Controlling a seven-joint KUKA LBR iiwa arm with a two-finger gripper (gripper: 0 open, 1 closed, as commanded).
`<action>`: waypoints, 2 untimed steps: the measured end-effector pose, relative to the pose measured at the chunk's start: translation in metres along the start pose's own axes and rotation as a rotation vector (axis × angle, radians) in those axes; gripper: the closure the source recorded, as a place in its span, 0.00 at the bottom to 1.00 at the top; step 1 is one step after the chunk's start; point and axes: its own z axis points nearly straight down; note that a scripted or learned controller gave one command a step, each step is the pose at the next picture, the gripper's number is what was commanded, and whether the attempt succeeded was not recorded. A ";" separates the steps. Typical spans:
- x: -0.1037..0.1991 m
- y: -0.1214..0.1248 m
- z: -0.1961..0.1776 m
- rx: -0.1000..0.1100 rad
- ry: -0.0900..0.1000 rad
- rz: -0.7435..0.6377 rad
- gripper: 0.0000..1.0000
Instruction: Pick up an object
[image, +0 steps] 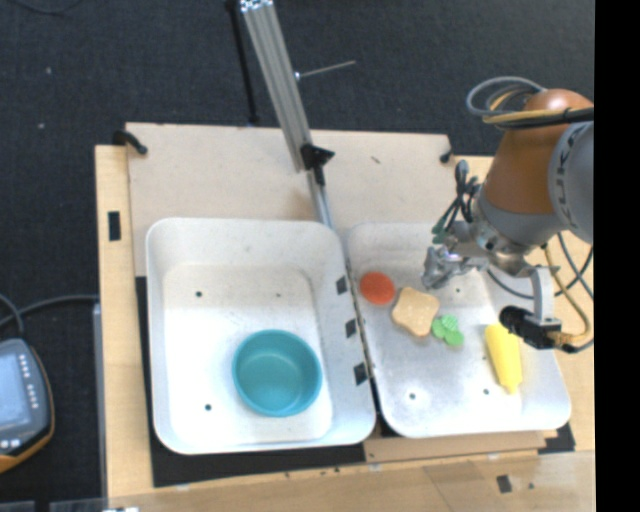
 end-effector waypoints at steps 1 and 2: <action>-0.006 0.007 -0.057 0.000 -0.001 0.000 1.00; 0.045 -0.013 -0.057 0.000 0.000 0.000 1.00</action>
